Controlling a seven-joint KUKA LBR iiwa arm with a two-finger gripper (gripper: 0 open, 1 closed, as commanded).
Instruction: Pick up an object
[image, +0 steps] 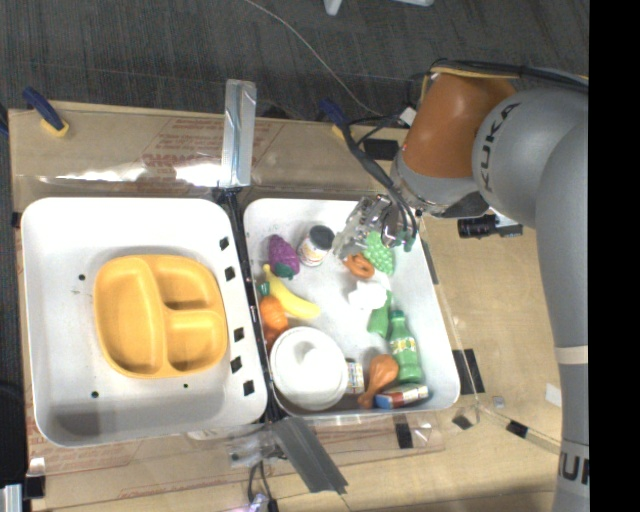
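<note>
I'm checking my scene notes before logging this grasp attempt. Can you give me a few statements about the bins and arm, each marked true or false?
1. The yellow divided tray lies in the left bin. True.
2. The banana lies in the left bin. False: it is in the right bin.
3. The gripper is over the right bin's upper part. True.
4. The green bottle stands outside both bins. False: it lies inside the right bin.
5. The white bowl sits in the right bin's lower left. True.
</note>
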